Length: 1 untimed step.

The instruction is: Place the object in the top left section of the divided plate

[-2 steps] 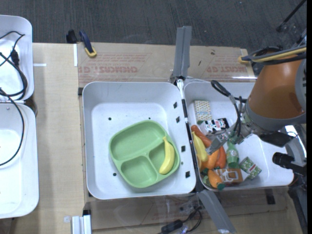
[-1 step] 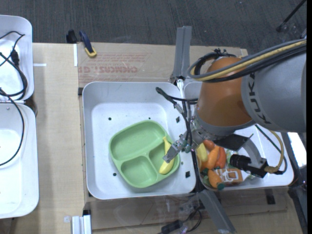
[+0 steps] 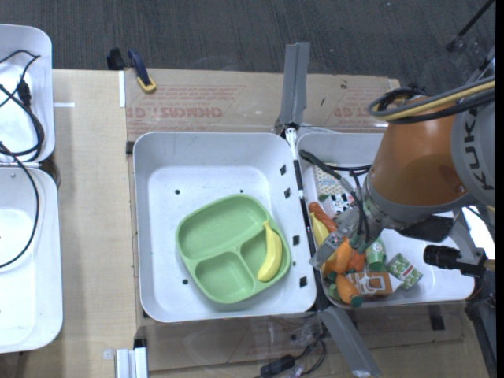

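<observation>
A green divided plate point(image 3: 213, 242) lies in the left bin point(image 3: 157, 211). A yellow banana point(image 3: 270, 253) rests in the plate's right section. My gripper point(image 3: 340, 242) hangs low over the right bin point(image 3: 441, 286), down among a heap of toy food: an orange carrot point(image 3: 345, 257), a small orange carton point(image 3: 370, 284) and a green and white carton point(image 3: 404, 271). The arm's orange band point(image 3: 421, 160) hides the wrist and much of that bin.
More toy food and a spotted card point(image 3: 337, 199) lie at the right bin's left side. A grey divider post point(image 3: 294, 85) stands between the bins at the back. Cables and white trays point(image 3: 20, 187) sit at the far left.
</observation>
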{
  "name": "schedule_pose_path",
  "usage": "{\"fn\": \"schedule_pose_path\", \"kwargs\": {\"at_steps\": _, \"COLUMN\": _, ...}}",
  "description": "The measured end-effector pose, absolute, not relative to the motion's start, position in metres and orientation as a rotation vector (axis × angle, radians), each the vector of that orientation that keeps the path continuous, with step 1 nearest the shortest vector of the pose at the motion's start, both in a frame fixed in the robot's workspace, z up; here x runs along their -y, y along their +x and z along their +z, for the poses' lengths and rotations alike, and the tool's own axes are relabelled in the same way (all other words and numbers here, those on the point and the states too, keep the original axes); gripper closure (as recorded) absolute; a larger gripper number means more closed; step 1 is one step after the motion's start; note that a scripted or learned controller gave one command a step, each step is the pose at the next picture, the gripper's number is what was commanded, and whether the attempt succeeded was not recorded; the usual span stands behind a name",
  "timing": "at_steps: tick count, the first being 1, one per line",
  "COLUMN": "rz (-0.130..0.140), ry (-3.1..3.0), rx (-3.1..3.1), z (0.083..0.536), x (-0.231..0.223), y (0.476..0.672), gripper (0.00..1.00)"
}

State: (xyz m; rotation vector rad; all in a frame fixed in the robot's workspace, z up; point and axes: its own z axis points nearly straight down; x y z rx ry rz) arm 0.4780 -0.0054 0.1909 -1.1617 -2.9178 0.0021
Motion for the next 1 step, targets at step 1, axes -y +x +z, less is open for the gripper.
{"fn": "schedule_pose_path", "kwargs": {"at_steps": 1, "rz": 0.001, "ry": -1.007, "rx": 2.976, "z": 0.1910, "x": -0.0577, "y": 0.5014, "gripper": 0.00}}
